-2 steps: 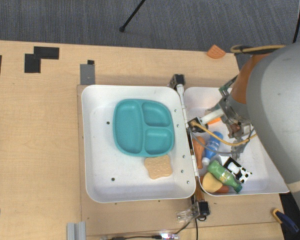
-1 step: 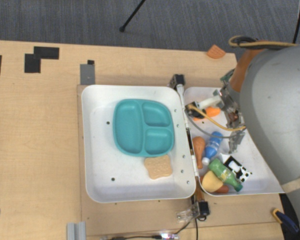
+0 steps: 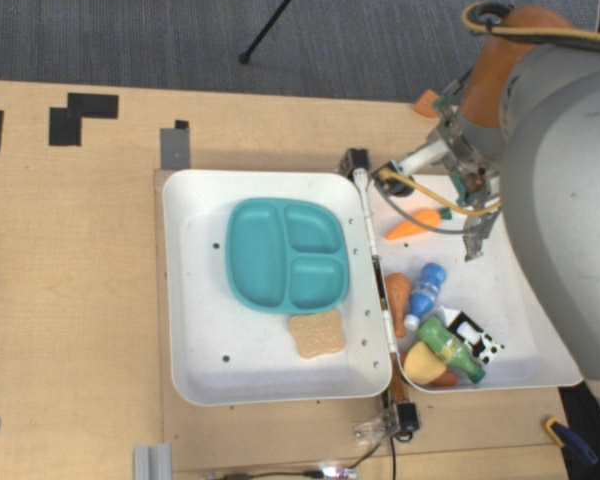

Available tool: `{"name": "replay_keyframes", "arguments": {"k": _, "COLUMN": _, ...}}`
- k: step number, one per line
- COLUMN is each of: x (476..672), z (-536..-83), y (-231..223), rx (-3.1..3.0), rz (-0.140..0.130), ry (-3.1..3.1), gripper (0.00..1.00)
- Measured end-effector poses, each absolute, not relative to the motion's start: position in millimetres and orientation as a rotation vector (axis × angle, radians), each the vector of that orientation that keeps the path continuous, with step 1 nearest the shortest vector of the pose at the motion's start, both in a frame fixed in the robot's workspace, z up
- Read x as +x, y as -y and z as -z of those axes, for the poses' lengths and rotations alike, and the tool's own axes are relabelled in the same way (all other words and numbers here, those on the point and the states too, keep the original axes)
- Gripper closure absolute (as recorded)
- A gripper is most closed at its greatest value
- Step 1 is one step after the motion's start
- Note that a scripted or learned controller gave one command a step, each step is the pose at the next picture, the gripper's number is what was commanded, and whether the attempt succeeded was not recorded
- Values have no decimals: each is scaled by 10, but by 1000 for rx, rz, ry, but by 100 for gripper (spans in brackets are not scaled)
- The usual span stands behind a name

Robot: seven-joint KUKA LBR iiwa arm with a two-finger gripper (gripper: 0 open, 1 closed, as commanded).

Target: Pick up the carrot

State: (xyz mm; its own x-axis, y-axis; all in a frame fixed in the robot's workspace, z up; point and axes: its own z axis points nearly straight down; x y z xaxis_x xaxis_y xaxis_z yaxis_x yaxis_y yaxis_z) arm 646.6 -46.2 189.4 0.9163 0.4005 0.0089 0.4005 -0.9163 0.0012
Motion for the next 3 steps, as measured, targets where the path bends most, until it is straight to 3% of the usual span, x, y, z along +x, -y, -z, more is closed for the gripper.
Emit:
{"name": "replay_keyframes", "arguments": {"k": 1, "x": 6546, "z": -1853, "y": 38, "rx": -3121, "rz": 6, "ry": 328, "gripper": 0}}
{"name": "replay_keyframes", "arguments": {"k": 2, "x": 5817, "z": -1843, "y": 80, "rx": -3121, "rz": -4, "ry": 325, "gripper": 0}}
{"name": "replay_keyframes", "arguments": {"k": 3, "x": 5258, "z": -1839, "y": -25, "rx": -3116, "rz": -5, "ry": 364, "gripper": 0}}
